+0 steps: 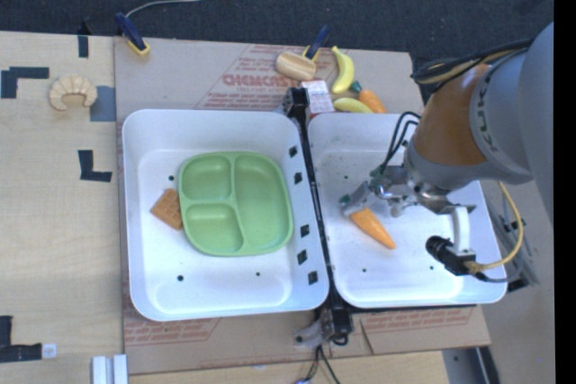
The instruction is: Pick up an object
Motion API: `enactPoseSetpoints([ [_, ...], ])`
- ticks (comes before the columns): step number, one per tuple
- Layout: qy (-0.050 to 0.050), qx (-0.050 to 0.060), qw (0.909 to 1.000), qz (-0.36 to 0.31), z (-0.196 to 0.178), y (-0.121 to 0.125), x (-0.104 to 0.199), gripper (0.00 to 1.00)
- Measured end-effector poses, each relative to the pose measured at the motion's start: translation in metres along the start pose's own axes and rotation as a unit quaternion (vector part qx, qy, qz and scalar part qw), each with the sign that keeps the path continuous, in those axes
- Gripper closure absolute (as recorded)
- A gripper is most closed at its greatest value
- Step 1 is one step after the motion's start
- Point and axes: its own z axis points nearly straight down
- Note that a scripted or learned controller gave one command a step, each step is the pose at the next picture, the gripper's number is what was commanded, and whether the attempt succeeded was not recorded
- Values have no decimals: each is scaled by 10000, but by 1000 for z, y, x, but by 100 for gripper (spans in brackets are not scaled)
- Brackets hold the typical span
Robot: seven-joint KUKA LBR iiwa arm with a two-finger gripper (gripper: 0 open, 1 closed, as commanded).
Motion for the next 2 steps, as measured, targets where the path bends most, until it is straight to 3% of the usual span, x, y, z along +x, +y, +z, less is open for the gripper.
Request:
enactPoseSetpoints([
  [1, -11, -40, 10000, -4, 21, -12, 5, 0],
  [2, -24, -50, 10000, 6, 11, -12, 4, 100],
])
